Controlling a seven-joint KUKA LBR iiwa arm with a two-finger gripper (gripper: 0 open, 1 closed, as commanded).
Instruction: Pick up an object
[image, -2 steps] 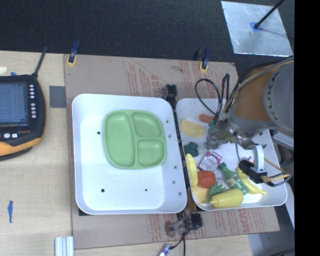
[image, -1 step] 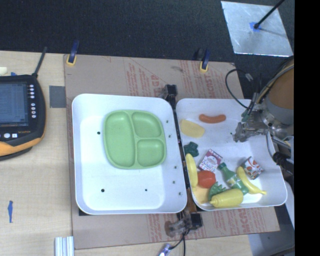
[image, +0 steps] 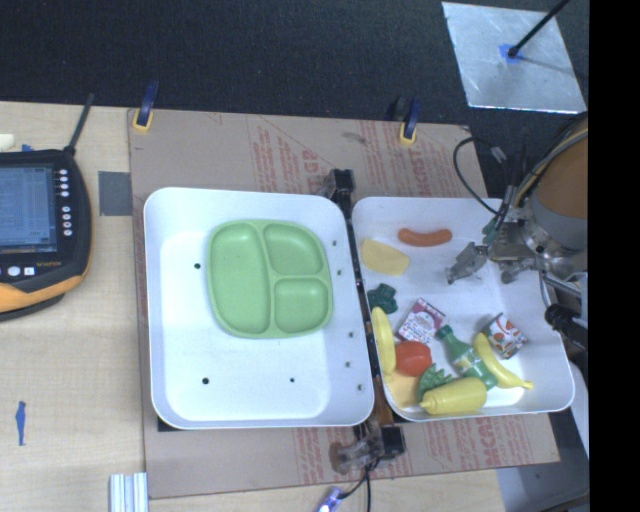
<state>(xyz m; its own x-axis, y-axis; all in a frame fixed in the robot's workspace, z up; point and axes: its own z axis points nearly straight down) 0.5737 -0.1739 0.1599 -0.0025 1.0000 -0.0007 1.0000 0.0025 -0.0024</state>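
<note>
My fingers (image: 466, 268) hang spread and hold nothing over the right-hand shallow white bin (image: 560, 405), just below the reddish-orange toy sausage (image: 425, 237). Nothing is picked yet; the whole grasp remains.

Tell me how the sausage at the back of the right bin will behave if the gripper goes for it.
The sausage looks rounded and smooth, so it may roll or slip from a pinch. It is small and probably a light toy, easily nudged. It lies alone on the right bin floor, so the gripper could likely close on it without bumping neighbours.
</note>
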